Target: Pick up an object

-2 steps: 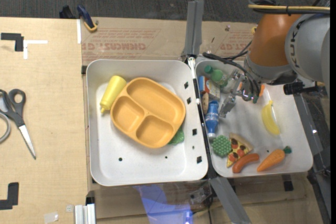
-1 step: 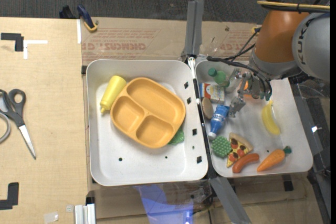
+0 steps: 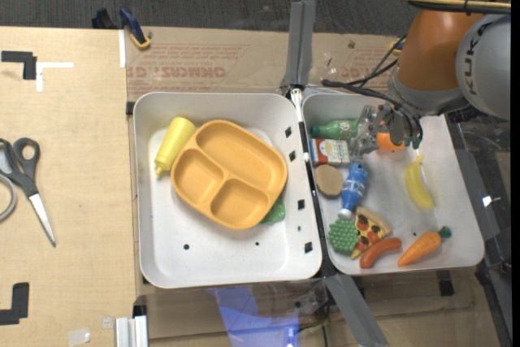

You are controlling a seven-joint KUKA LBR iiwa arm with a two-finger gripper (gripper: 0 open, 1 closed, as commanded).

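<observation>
The gripper [image 3: 382, 130] hangs low over the far end of the right bin [image 3: 452, 199], just beside a small orange object [image 3: 391, 140]. Nearer than the gripper in that bin lie a blue bottle [image 3: 353, 188], a banana [image 3: 418, 183], a pizza slice [image 3: 370, 227], a sausage [image 3: 379, 252] and a carrot [image 3: 421, 247]. Left of the right bin, the left bin [image 3: 154, 240] bears an orange divided plate [image 3: 228, 173] touching a yellow bottle [image 3: 173, 144]. Scissors [image 3: 29, 183] lie on the bench, well left of both.

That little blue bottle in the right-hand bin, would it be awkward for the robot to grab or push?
Probably a bit. The blue bottle lies on its side and looks round-bodied, so a push would likely roll it. It looks like smooth plastic, so it may slip between fingers. It lies close against the brown disc and the pizza slice, so pushing it might disturb those.
</observation>
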